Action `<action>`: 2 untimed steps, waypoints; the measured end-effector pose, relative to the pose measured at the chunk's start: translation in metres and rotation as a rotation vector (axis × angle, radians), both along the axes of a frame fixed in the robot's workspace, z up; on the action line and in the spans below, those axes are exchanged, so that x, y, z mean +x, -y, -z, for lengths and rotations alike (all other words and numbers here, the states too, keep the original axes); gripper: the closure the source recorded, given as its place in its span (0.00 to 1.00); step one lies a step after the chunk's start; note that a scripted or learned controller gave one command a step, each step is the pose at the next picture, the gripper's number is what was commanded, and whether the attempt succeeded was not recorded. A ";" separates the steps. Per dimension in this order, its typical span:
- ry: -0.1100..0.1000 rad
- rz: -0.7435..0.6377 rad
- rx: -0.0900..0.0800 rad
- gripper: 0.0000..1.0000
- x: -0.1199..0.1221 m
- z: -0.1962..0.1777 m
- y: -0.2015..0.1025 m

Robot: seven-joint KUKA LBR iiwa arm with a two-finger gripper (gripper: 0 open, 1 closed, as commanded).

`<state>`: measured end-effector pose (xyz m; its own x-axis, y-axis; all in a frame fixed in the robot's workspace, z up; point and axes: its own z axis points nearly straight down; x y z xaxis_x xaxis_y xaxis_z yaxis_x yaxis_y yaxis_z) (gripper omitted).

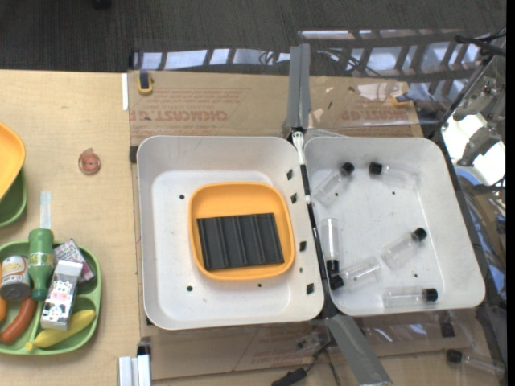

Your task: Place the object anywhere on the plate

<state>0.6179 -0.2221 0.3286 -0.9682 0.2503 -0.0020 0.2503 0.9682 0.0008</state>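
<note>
— Gripper state?
— Cannot tell, neither wide nor narrow nor holding anything.

— Whereabouts of the plate (pixel 241 193)?
— Sitting in the left bin (pixel 157 232), the bin farther from the side the arm reaches in from. Orange-yellow, rounded square, roughly centred. Covered across its middle by a dark ribbed slab (pixel 241 241).

— And the things to be placed?
— Lying loose in the right bin (pixel 451 215), on the arm's side. Six clear vials with black caps, by count. One vial (pixel 330 185) near the far-left corner, another (pixel 396 175) just beside it toward the far edge. A long one (pixel 330 240) lying along the wall shared with the other bin. A fourth (pixel 360 271) tilted below it, cap close to that long vial's cap. A fifth (pixel 400 252) slanted toward the middle right. A sixth (pixel 405 297) flat along the near edge.

— Anything touching the plate?
— Only the ribbed slab; all vials well apart from it, across the bin walls.

— Elsewhere?
— Brown cardboard (pixel 217 111) under both bins. Green tray (pixel 80 328) of toy food and a small green bottle (pixel 40 257) on the wooden table (pixel 64 119), far from the arm's side.
</note>
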 end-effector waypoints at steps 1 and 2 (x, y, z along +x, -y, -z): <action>0.003 -0.243 -0.001 0.00 0.017 0.012 0.000; 0.003 -0.638 -0.001 0.00 0.015 0.027 -0.001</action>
<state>0.6327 -0.2216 0.3017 -0.9269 -0.3752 -0.0046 -0.3752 0.9270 0.0000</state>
